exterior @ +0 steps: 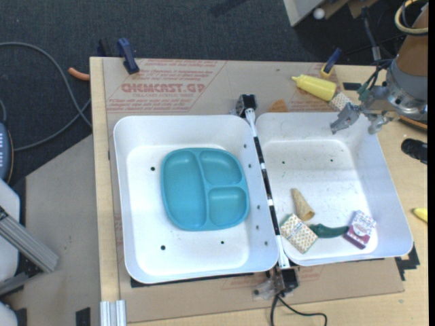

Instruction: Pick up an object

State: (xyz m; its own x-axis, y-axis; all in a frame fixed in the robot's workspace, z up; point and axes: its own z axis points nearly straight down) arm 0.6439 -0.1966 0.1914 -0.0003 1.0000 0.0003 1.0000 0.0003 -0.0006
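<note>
Partly cropped arm (pixel 408 73), gripper (pixel 357 119) open

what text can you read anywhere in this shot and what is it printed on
"CHEMCAST GP" in large red letters, on the brown board under the bins.
Smaller red lines above and below it on the same board: too blurred to read.
Print on the small purple packet in the right bin: too small to read.
Pattern on the checked packet: no legible words.
</note>
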